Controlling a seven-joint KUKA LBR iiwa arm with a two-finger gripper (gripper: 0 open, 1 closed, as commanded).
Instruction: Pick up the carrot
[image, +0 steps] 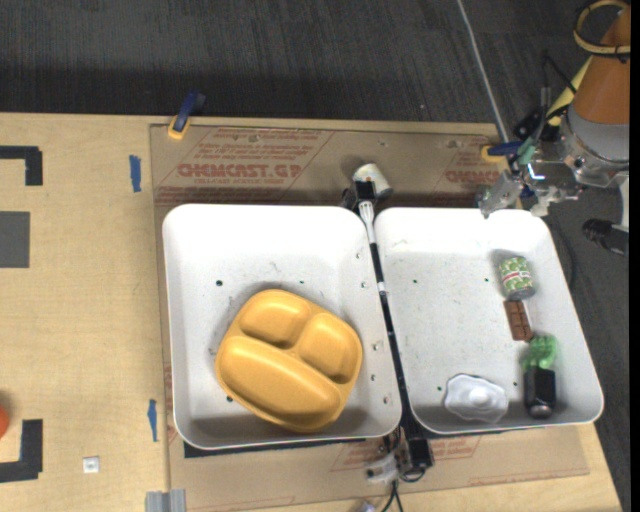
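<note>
Camera view: KUKA arm (605, 85) reaches in over the far corner of the right bin (430, 300), its fingers (520, 185) poised at the rim. They are too small and cluttered w/ cabling to tell how far apart they stand, and nothing is seen held between them.

Nearest the fingers, just inside the bin, lies a green-and-white can (515, 275). Beyond it along the same wall sit a brown bar (518, 320), a green tuft (542, 350) touching a dark object (540, 392), and a white lump (475, 397) at the corner farthest from the fingers.

The carrot can't be picked out w/ certainty. The green tuft may be its leafy top, but no orange body shows under it. An orange-red sliver (3, 420) sits on the counter (80, 300) at the frame's edge, well away from the fingers and beyond both bins, and is cut off too much to name.

Across the divider from the fingers, a big yellow moulded piece (290, 358) takes up much of the left bin (200, 260).

Risks, as judged from here:
- Main one is a wrong pick, since the items along the wall are packed close and the can is the nearest target.
- A descent near the tuft could clip the bin wall or drag the bar and dark object along.
- If the carrot is the sliver on the counter, it is prob. out of easy reach.
</note>
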